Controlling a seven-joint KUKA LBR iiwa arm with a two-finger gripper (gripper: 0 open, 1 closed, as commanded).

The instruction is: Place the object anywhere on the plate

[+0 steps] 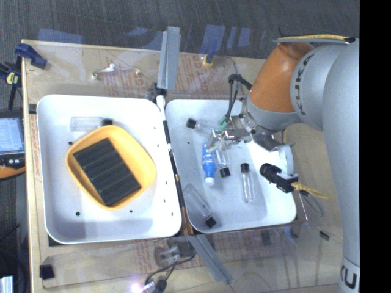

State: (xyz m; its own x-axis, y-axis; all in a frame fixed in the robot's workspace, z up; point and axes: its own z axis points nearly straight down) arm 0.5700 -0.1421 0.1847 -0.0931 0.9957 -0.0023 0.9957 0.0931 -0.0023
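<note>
From above, the arm (317,84) reaches in over the right bin (275,209), its gripper (223,136) low among clear vials. Whether it's clamped or parted, I cannot tell. A blue-capped bottle (209,162) lies just beneath it. Over in the left bin (55,221), the yellow plate (139,157) carries a dark ridged slab (107,171).
</note>
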